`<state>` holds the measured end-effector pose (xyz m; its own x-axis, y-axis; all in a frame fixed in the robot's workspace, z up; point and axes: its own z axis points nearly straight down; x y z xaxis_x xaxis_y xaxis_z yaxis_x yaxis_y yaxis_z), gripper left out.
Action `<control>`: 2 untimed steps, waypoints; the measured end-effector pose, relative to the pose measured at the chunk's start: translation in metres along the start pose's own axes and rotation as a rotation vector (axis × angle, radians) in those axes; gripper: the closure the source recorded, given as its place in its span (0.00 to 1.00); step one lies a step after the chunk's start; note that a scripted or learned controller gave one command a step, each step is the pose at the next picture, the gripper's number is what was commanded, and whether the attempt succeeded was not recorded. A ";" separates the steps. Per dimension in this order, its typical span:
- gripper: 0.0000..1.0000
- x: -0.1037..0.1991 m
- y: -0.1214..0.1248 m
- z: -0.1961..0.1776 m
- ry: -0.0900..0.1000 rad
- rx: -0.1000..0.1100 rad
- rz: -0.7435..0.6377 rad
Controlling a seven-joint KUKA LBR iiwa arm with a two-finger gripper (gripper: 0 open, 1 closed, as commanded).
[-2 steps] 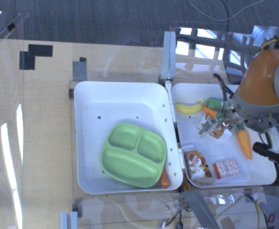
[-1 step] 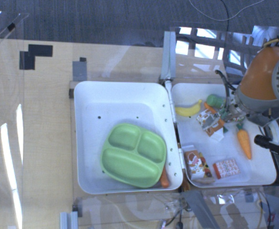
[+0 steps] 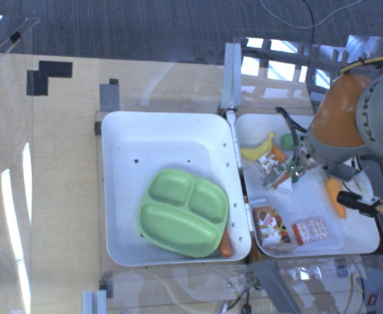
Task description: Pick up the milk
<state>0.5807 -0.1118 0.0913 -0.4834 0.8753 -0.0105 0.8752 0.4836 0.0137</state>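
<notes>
Along the near edge of the right bin (image 3: pixel 368 244) we see 2 cartons: one (image 3: pixel 270 226) at its near-left corner and one (image 3: pixel 311 230) beside it; which is the milk we cannot tell. The left bin (image 3: pixel 122 175) holds a green plate (image 3: pixel 183 212). Farther in, the gripper (image 3: pixel 284 173) hangs over a packet (image 3: pixel 268 165) near a banana (image 3: pixel 258 150); its jaw opening we cannot tell. We judge a wrong-item grasp likely amid this clutter.

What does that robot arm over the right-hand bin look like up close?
The arm is made of rounded grey segments, with a broad orange band wrapped above the wrist. A small dark metallic gripper sits at its tip. Thin black and yellow cables run along the arm near the wrist. I can make out no lettering or markings on it from this camera view.
</notes>
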 end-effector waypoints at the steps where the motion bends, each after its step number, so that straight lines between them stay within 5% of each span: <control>1: 1.00 -0.003 0.004 -0.015 -0.009 -0.011 -0.001; 2: 1.00 -0.006 0.045 -0.137 0.001 0.001 -0.008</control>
